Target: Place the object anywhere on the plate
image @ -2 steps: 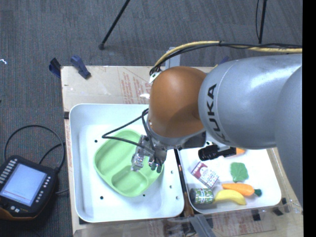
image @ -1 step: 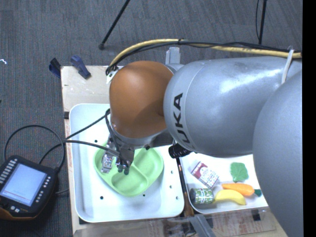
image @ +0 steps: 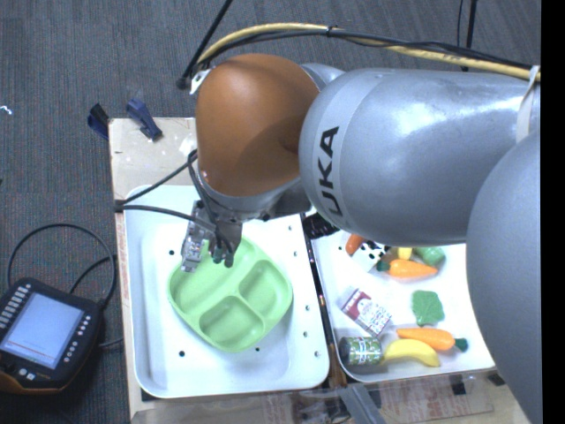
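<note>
Camera view — gripper (image: 205, 247) over green plate's (image: 231, 300) upper-left rim, finger state unclear, left bin (image: 148, 325).

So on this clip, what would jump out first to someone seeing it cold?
The huge grey arm with its orange band fills the upper right and middle. Below it, the gripper hangs over the top-left rim of a green divided plate in the left bin. The right bin holds a scatter of toy food, including a banana and a carrot.
</note>
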